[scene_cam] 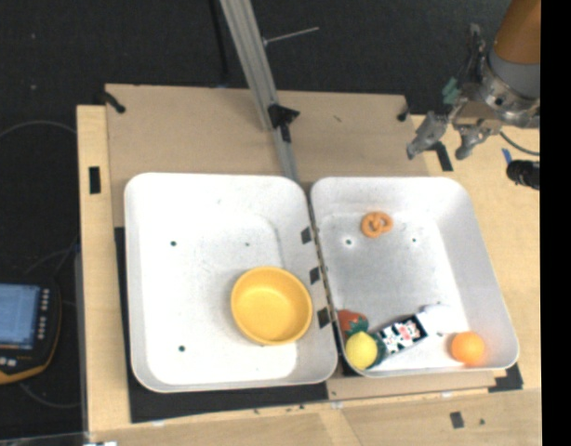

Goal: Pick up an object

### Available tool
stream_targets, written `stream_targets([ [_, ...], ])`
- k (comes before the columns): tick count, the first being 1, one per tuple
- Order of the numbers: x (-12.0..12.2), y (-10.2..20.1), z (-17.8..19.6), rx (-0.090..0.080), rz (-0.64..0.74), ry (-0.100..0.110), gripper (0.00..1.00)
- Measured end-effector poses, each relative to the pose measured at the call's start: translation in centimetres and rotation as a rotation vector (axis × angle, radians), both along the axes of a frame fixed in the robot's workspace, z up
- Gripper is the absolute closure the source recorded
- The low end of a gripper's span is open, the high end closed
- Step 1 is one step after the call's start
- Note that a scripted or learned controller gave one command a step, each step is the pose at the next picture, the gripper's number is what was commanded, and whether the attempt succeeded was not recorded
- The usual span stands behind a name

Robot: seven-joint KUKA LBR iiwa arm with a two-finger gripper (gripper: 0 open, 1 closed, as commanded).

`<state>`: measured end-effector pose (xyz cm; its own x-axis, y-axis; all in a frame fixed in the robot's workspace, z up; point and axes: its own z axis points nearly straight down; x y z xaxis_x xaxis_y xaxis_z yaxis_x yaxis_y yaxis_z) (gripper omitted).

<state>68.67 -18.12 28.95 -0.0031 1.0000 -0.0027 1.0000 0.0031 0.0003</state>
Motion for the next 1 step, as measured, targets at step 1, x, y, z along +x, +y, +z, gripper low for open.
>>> stream_targets([
  [1,-0.01,-0.02,0.00,-0.001,0.001,0.001,0.00],
])
